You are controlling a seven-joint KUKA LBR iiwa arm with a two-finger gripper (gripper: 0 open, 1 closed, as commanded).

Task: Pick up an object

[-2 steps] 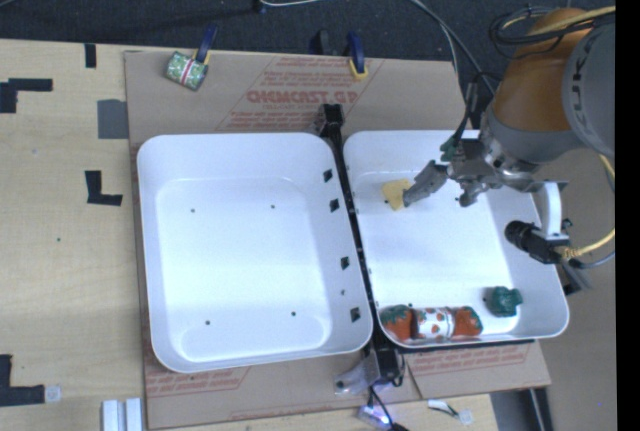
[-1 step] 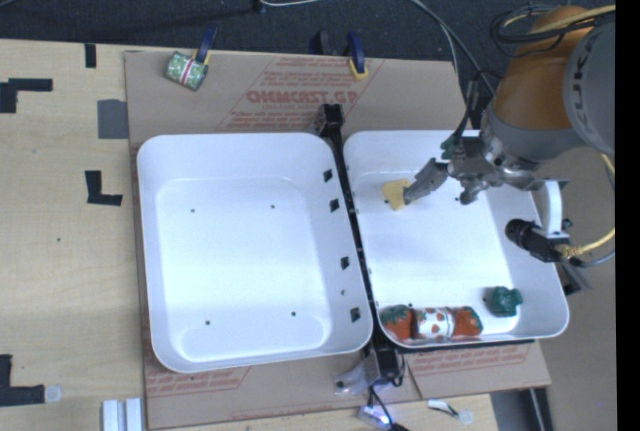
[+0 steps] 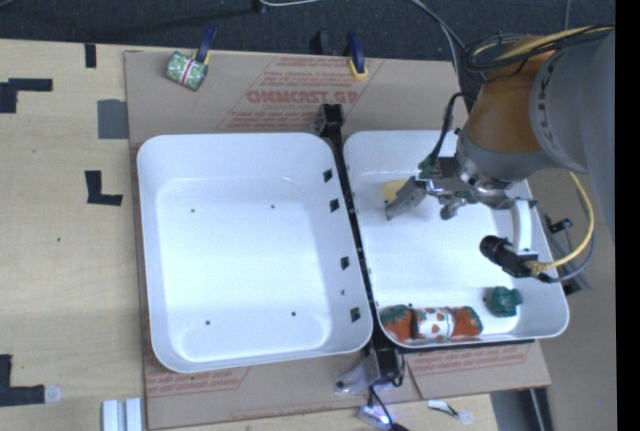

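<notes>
Hand (image 3: pixel 428 200) hangs low in right bin (image 3: pixel 400 259), fingers spread and holding nothing, beside yellow piece (image 3: pixel 393 188) at bin's far left; best centre over it, drop straight, close squarely, away from divider (image 3: pixel 347 219).

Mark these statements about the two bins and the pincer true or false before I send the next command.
1. The pincer is over the right bin. True.
2. A yellow object lies beside the pincer tips in the right bin. True.
3. The orange-and-white object lies in the left bin. False: it lies along the near wall of the right bin.
4. The green object sits in the right bin's near right corner. True.
5. The small green-and-red item lies inside the left bin. False: it lies outside both bins, on the cardboard beyond the left bin.
</notes>
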